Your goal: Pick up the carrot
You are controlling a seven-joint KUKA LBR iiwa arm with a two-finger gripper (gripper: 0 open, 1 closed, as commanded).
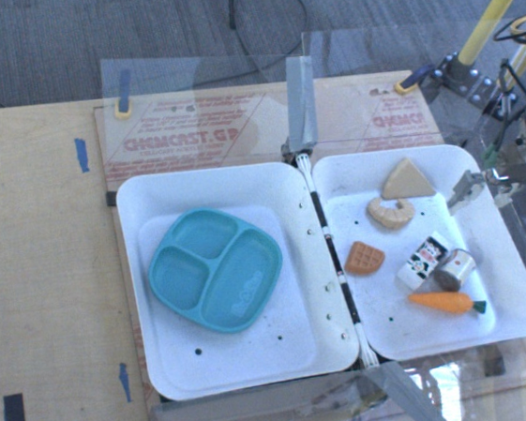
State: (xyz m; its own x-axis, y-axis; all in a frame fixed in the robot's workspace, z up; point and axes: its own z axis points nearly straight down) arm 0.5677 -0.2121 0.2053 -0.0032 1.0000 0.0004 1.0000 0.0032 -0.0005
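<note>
I see the carrot (446,303) at 5 o'clock in the right bin (519,265); gripper (475,185) at 2 o'clock, can't tell its spread.

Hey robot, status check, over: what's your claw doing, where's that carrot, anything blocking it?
Gripper at right bin's right edge, holding nothing. Carrot lying near bin's front, untouched. Milk carton and grey block crowd just behind it.

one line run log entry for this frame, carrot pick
task: pick up carrot | carrot: lying in right bin, near front edge | gripper: at bin's right rim, apart from carrot | grasp: not yet made
</note>
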